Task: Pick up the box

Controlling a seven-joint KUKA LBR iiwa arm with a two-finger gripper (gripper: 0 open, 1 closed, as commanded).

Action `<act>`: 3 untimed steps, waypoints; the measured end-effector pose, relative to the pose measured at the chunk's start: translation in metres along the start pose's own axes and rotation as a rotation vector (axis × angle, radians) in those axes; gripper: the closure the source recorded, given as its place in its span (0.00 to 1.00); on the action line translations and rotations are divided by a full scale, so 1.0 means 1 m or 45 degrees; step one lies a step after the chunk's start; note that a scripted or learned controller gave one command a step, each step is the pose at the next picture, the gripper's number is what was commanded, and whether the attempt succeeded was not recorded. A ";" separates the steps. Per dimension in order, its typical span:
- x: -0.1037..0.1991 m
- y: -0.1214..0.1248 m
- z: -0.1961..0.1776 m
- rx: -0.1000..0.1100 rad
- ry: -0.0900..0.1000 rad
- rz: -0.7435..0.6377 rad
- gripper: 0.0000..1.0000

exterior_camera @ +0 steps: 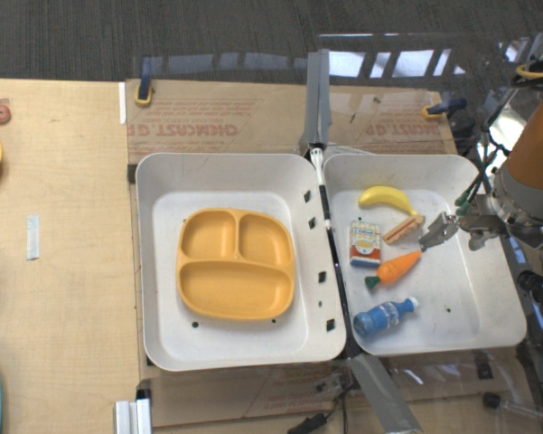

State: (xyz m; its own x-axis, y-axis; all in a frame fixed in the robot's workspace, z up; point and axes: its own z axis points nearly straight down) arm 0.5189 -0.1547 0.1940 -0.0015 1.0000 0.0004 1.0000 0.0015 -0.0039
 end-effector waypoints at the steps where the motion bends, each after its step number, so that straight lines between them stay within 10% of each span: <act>1: 0.043 0.124 0.030 -0.003 -0.002 -0.127 0.00; 3: 0.094 0.041 0.003 -0.003 -0.002 -0.291 0.00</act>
State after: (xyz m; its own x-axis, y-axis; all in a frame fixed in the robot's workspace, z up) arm 0.5599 -0.0602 0.1911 -0.2282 0.9736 -0.0003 0.9736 0.2282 -0.0019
